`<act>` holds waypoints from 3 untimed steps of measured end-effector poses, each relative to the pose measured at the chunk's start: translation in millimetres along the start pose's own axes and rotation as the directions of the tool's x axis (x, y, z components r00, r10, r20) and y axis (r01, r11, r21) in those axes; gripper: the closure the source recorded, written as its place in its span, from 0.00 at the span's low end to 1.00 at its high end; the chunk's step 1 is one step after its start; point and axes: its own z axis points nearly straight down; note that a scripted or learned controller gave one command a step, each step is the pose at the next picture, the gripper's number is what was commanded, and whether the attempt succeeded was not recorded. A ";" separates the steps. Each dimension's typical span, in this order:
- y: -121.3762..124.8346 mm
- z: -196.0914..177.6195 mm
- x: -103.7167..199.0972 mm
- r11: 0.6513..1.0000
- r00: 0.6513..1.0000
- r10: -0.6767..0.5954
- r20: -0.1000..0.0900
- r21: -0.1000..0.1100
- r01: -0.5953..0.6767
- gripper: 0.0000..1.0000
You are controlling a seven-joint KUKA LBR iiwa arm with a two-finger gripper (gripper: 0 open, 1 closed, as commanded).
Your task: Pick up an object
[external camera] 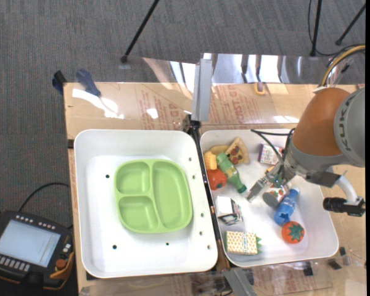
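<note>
The hand [266, 184] hovers low in the right bin [324, 242], its fingers slightly parted and holding nothing. Just to its right lies a blue bottle [286, 206], with a red tomato toy [292, 232] beyond. To its left a green bottle [232, 173] lies tilted; a small white box [229, 209] sits below-left. The green divided plate [153, 195] lies well apart in the left bin [89, 165].

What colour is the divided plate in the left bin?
Light green, a three-compartment plastic plate lying in the left white bin; clearest in the camera view.
</note>
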 end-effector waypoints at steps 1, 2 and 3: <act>-53.8 13.3 16.8 0.997 0.997 0.080 -0.003 0.003 -0.080 0.00; -64.6 13.2 85.6 0.998 0.998 0.061 -0.004 0.002 -0.060 0.00; 21.2 12.5 54.9 0.967 0.967 0.253 -0.001 0.001 -0.253 0.00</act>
